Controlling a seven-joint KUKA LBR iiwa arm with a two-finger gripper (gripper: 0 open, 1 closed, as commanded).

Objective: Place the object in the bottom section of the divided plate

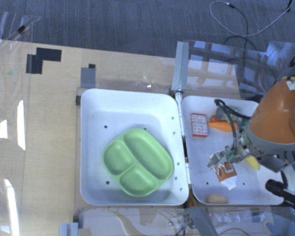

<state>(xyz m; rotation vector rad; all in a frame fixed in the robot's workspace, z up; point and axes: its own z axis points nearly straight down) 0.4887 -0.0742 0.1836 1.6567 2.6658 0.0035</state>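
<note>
The arm hangs over the right bin, the green plate well off to its far side. The gripper sits on a packet, grip unclear; crowded items could spoil the pick.

divided plate in left bin; carrot, box in right bin

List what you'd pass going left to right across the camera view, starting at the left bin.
Left white bin → green divided plate → right white bin → red and white box → orange carrot-like piece → gripper, low over the small packet → arm's orange band.
</note>
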